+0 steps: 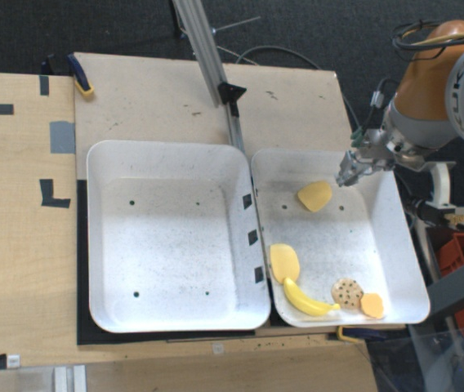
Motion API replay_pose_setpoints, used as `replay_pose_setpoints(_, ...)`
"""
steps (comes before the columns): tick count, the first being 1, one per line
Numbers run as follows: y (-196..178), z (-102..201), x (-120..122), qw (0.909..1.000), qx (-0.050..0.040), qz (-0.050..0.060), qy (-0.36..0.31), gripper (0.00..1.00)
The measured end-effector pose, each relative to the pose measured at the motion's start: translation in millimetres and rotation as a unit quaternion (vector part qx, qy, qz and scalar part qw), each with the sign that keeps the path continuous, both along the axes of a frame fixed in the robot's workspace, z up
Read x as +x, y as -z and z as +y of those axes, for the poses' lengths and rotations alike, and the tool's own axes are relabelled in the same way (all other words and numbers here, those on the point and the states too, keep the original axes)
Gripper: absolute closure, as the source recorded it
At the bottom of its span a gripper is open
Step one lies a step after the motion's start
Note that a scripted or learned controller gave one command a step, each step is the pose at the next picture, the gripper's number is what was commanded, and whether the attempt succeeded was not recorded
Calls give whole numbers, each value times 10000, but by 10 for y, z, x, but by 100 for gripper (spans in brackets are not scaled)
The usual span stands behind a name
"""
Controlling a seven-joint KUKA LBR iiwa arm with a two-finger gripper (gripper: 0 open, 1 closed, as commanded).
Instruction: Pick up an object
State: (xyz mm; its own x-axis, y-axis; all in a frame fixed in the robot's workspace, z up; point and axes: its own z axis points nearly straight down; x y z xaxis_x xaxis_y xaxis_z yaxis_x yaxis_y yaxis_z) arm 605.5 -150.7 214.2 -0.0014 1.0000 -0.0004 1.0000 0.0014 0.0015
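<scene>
My gripper (349,173) hangs over the back right part of the right bin (395,219), just right of a yellow rounded piece (314,195) lying on the bin floor. Nothing shows between the fingers. Along the bin's front lie a yellow oval piece (284,260), a banana (304,299), a speckled cookie (347,292) and a small orange piece (372,305).
The left bin (101,219) stands beside the right one, sharing a wall with black clips (248,219). A slanted metal rail (203,47) rises behind the bins. A blue and yellow clamp (80,75) lies at the back left of the bench.
</scene>
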Motion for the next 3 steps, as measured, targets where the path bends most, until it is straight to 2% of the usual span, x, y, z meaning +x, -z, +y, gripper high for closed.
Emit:
replay_pose_setpoints(1, -6, 585, 100, 10000, 12, 10, -29, 100)
replay_pose_setpoints(3, 71, 1770, 79, 10000, 11, 22, -27, 100)
